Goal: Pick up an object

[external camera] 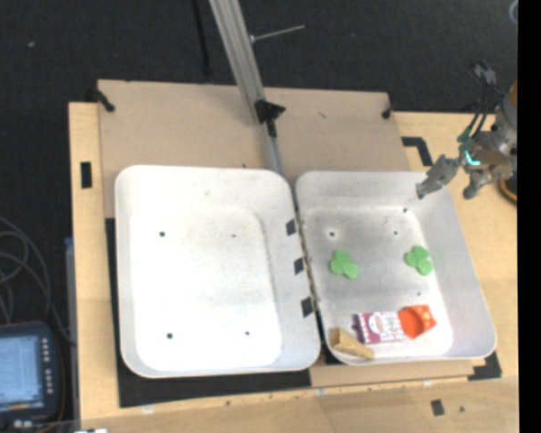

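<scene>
Claw [454,177] hangs over the right bin's [469,269] far corner at about two o'clock, its two fingers spread wide and holding nothing. Nearest thing is a green clover-shaped toy [419,260], lying toward seven o'clock from the claw, with a second green toy [343,264] further off toward eight. A purple carton [377,327], long axis running three-to-nine, and a red piece [417,320] sit near the bin's six o'clock edge.

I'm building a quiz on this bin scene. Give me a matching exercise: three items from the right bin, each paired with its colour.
Things:
1. carton
2. clover-shaped piece
3. small block

Colours:
A. orange-red
B. purple and white
C. green

Pairs: 1-B, 2-C, 3-A. All lie in the right bin, the carton and the block near its front edge.
</scene>
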Action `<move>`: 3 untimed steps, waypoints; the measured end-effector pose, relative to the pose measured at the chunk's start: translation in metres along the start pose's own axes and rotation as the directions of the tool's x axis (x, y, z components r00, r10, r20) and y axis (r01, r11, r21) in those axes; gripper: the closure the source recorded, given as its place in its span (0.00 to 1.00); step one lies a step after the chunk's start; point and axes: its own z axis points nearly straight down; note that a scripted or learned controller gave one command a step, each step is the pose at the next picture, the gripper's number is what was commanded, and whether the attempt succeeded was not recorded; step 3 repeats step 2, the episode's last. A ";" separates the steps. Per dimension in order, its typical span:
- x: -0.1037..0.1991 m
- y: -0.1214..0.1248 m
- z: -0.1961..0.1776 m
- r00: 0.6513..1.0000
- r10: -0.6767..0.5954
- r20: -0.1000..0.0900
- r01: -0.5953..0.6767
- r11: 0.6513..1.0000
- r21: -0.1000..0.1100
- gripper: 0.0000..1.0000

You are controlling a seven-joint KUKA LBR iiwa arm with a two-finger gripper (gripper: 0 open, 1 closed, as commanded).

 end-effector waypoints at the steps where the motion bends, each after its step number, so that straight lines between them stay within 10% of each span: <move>1: 0.000 0.001 -0.003 1.000 -0.002 0.004 0.003 1.000 -0.004 0.00; 3: -0.004 -0.001 0.060 1.000 0.002 0.002 -0.002 1.000 0.001 0.00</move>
